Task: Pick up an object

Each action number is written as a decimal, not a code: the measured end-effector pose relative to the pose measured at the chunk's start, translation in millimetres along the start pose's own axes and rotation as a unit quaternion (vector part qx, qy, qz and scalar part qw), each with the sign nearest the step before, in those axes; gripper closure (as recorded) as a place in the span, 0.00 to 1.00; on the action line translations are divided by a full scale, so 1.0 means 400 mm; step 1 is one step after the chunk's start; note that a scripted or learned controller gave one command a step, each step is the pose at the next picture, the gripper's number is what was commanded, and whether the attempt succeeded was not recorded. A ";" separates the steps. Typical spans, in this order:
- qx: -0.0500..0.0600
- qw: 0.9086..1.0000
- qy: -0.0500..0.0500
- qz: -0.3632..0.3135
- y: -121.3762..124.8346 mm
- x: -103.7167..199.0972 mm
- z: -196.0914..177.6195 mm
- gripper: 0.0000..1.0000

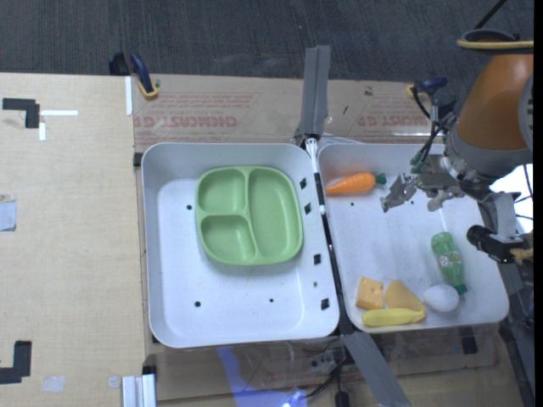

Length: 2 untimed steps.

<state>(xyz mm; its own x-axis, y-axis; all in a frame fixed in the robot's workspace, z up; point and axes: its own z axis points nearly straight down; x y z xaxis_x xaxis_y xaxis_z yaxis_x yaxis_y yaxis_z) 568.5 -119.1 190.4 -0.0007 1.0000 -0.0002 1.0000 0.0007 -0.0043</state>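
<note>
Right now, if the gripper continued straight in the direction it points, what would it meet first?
The gripper points left, toward the carrot, so probably the carrot's green-tipped end comes first. Its height above the right bin is unclear, so it might pass over.

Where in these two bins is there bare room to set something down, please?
Left bin: bare floor in front of the green plate. Right bin: open middle between the carrot, bottle and cheese wedges. Crowded along its near edge, by the banana and egg.

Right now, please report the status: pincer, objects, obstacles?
Pincer above right bin, holding nothing. Carrot just left of it. Bottle, egg nearer front. Nothing blocking.
</note>
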 end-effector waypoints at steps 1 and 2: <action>-0.001 0.998 0.000 -0.055 0.105 -0.030 -0.149 0.00; 0.000 0.998 -0.001 -0.055 0.106 -0.031 -0.168 1.00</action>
<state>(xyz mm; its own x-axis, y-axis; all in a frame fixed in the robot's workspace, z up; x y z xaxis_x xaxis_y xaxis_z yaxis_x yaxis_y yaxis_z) 611.2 -131.6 257.5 -0.1113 0.9938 -0.0010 0.9938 0.1113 -0.0042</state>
